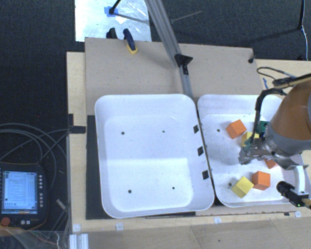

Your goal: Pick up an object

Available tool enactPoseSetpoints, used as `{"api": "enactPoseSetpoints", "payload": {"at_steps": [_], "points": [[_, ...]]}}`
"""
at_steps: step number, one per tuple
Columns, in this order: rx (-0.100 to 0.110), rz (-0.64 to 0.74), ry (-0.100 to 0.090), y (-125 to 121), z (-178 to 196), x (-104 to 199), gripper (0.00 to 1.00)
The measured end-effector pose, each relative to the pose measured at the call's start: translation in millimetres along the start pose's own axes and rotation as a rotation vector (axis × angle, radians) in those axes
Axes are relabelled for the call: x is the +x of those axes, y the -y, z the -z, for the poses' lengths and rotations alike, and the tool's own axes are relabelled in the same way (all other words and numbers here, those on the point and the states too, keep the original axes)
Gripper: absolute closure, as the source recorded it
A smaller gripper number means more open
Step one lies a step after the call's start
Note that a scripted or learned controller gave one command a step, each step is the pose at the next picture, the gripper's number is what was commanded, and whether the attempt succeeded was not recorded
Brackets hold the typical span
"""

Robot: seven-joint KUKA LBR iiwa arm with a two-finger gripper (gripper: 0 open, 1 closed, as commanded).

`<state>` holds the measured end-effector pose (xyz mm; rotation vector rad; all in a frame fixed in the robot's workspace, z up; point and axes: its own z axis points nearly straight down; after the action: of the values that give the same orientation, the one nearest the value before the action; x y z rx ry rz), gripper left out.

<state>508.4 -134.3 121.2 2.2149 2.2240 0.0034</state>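
The right bin [213, 101] holds several small blocks. An orange cube [236, 128] lies toward its back, with a yellow piece [247, 138] and a green piece [261, 126] just beside it. Toward the front sit a yellow block [243, 187] and an orange block [260, 180]. A small orange piece [271, 164] peeks out under the arm. My gripper [247, 155] hangs low in the middle of this bin, just in front of the yellow piece. The grey and orange wrist [294, 122] hides the bin's right side.
The left bin [101, 110] stands next to the right one. A slanted metal pole [166, 27] comes down to the gap between their back edges. A teach pendant [18, 193] and cables lie off the bench at the left.
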Motion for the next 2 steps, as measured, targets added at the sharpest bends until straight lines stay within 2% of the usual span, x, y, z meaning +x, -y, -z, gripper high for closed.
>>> {"api": "enactPoseSetpoints", "payload": {"at_steps": [1, 2], "points": [[-0.004, 0.000, 0.002, -10.5, 53.6, -6.5, 1.00], [-0.003, 0.000, 0.002, -10.0, 97.5, -8.8, 1.00]]}}
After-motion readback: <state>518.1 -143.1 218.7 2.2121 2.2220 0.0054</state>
